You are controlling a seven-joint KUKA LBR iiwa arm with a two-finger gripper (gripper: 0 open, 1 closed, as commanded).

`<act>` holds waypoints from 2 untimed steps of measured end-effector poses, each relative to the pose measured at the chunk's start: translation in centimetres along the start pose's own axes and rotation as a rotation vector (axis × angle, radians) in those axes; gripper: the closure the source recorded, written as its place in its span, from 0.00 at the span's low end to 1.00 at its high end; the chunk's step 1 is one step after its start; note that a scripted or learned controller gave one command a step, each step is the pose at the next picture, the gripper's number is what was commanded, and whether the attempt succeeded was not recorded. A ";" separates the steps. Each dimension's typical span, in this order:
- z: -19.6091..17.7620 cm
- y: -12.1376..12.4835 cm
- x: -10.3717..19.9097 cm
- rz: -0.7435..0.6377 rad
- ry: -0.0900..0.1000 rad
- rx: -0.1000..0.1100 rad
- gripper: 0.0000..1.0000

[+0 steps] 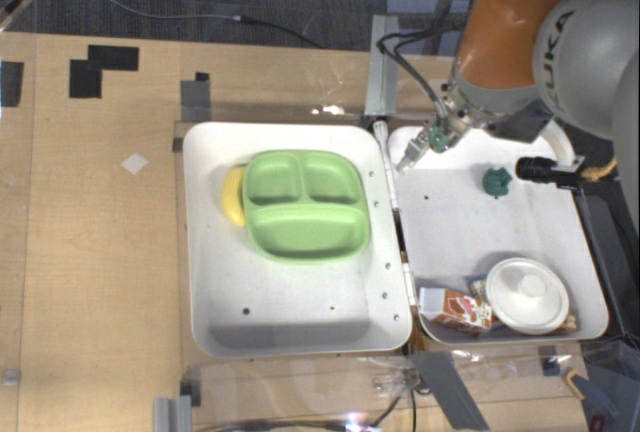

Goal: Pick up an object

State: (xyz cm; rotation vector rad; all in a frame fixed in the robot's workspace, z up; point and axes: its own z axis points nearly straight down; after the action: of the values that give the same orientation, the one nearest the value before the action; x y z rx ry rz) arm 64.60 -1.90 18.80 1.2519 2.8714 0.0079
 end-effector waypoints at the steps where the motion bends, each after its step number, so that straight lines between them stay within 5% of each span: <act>1: -6.3 -7.4 -10.6 -0.137 -0.003 0.002 1.00; 2: -6.3 -7.4 -10.6 -0.138 -0.002 0.002 0.00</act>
State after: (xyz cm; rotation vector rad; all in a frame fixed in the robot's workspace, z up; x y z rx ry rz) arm 66.33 -14.68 25.08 1.0503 2.9491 0.0028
